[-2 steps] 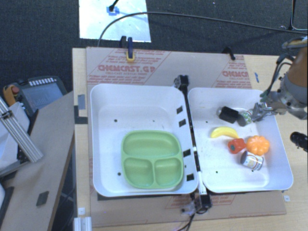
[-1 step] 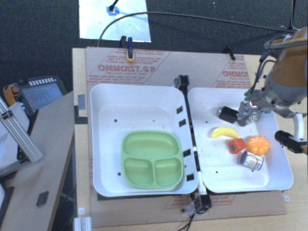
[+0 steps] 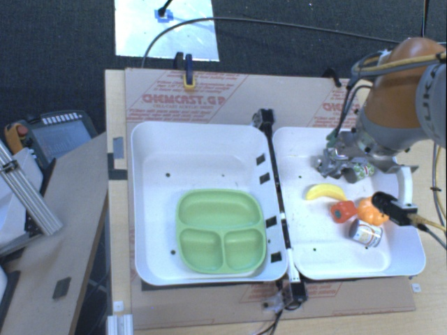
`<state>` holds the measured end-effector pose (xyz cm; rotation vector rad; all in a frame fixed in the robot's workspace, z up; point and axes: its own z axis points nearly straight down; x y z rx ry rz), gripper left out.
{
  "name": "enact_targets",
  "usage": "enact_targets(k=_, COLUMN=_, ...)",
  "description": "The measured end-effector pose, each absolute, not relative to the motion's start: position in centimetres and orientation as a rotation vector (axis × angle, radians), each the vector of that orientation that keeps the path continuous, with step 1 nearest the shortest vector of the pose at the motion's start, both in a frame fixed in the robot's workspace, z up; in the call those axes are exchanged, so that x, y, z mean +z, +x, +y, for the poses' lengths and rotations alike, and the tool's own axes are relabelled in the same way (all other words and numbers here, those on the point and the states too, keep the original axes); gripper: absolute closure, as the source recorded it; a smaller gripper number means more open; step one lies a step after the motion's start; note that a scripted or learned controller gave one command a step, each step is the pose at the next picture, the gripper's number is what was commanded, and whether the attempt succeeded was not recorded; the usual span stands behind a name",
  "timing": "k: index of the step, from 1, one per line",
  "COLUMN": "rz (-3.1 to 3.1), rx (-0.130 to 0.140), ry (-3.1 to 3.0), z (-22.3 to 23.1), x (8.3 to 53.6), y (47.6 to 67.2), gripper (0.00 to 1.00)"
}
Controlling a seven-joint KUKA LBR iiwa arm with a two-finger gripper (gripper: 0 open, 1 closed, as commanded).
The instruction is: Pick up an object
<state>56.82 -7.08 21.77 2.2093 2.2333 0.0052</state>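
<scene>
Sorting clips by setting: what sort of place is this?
Likely a robotics lab test bench: a grey arm over two white bins, a teach pendant at left, and toy items like a banana.

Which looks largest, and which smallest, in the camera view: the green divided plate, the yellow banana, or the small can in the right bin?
1. Green divided plate, by far the largest.
2. Yellow banana.
3. Small can.
The banana is longer but thinner than the can, so these two look nearly alike, and their order is unsure.
</scene>
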Motion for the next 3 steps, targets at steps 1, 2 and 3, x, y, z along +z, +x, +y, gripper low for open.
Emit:
enact_targets(k=1, rz=2.232, rx=0.005, ry=2.210, z=-2.2, x=21.8, y=57.8, gripper=1.00)
enact_targets(k=2, rz=2.231, rx=0.003, ry=2.210, z=3.6, x=21.2, y=58.3, gripper=1.00)
enact_targets(k=3, rz=2.232, rx=0.004, ry=2.211, z=9.5, x=22.4, y=58.3, gripper=1.00)
